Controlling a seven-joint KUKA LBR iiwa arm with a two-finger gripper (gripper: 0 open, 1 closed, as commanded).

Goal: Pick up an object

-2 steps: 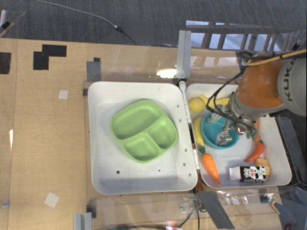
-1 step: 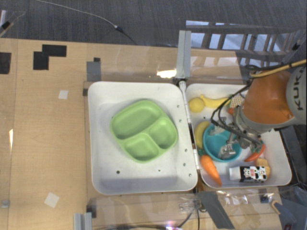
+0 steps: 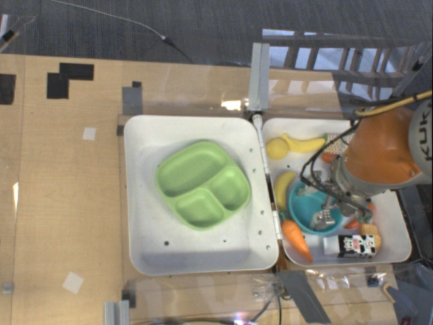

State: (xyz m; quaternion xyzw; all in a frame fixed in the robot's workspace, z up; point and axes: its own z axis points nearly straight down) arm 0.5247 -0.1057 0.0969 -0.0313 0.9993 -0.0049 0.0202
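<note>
Over the right bin (image 3: 403, 246) my end effector (image 3: 327, 217) sits low in the teal bowl (image 3: 304, 212), grip unreadable; nothing looks lifted yet, carrot (image 3: 296, 239) near the front-left corner, green plate (image 3: 203, 183) untouched

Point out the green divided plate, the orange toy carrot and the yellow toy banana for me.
green divided plastic plate (image 3: 203, 183), camera view, on the ridge between its compartments.
orange toy carrot (image 3: 296, 239), camera view, on the middle of its body.
yellow toy banana (image 3: 295, 145), camera view, on its curved middle.
</note>
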